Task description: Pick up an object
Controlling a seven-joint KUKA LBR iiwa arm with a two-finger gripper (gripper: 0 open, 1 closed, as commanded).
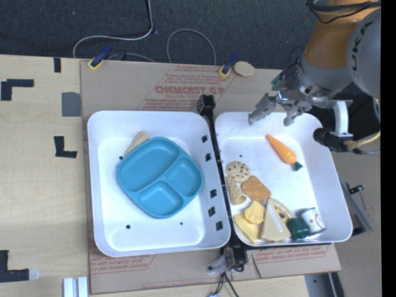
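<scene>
Overhead, two white bins are seen side by side on a cardboard sheet [185, 91] laid over the bench. The left bin [102, 184] is taken up largely by a blue divided tray [161, 176], set at a slant, with a tan piece [137, 142] tucked under its upper left corner.

The right bin [328, 184] is where the loose objects are gathered. An orange carrot [283, 149] with a green tip is seen lying alone in the upper half, angled down to the right and apart from everything else. Along the lower part a cluster is packed together: a round speckled cracker [237, 170], a brown toast piece [255, 189], yellow cheese wedges [249, 220], a sandwich wedge [276, 223], a dark green item [298, 229] and a white cup [312, 218] against the lower right corner. What the green item is cannot quite be made out.

The gripper [273, 112] is held over the upper rim of the right bin, up and to the left of the carrot and clear of it. Its fingers [260, 112] are spread wide, and nothing is seen between them. A tan disc [244, 69] is seen on the cardboard behind the bins.
</scene>
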